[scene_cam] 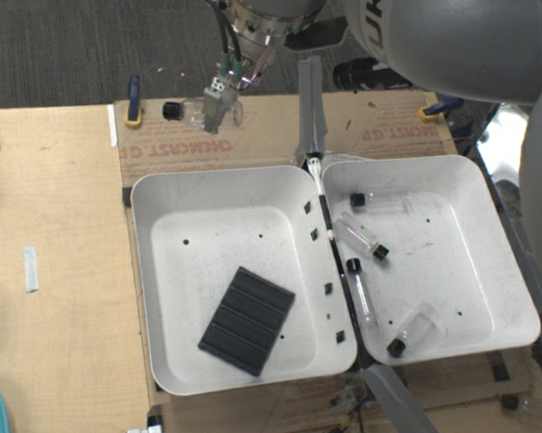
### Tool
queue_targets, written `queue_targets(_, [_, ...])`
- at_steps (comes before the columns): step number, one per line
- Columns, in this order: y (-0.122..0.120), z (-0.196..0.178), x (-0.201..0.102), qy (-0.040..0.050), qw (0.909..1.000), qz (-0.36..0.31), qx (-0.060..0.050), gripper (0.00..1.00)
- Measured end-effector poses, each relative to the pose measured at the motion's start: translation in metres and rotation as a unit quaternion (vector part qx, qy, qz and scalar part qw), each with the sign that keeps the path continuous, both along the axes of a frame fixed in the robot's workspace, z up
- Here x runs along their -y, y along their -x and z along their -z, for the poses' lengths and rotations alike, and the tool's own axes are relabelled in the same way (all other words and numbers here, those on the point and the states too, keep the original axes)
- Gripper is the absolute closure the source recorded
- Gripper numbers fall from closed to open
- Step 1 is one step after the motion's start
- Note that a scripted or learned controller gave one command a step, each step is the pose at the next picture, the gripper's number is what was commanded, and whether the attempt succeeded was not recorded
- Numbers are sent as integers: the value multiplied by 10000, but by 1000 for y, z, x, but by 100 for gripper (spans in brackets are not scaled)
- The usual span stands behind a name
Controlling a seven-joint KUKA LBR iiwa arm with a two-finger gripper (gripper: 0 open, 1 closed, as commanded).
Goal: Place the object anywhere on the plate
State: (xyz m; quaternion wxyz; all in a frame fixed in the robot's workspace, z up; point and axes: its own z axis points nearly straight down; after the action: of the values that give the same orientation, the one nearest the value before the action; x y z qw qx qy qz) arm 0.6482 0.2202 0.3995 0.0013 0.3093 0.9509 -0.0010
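- We are looking down on two shallow white bins sitting side by side: the left bin [149, 266] and the right bin [481, 242], their inner walls touching along a line of black clips.
- We are seeing the gripper [219, 111] hanging above the cardboard sheet [275, 141] behind the left bin, well outside both bins.
- A clear vial with a black cap [188, 110] is sitting at the gripper's tip, its cap pointing toward the left; it appears to be caught between the fingers, so we are reading the jaws as closed on it.
- The black ridged plate [248, 320] is lying flat in the left bin, turned at a slant, toward the bin's near side.
- The vial is staying well apart from the plate, up beyond the left bin's far rim.
- In the right bin we are counting four more clear vials with black caps: one near the far wall [376, 200], one slanted just below it [360, 235], a long thin one [359, 291] lying along the left wall, and one [410, 332] near the front.
- A blue-handled clamp [133, 100] is sitting at the cardboard's far left corner, just left of the held vial.
- The grey arm [461, 22] is reaching in from the upper right.
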Motion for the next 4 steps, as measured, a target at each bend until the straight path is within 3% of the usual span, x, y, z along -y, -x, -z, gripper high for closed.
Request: queue_targets(4, [-4,-32,1,18,10000,6,16,100])
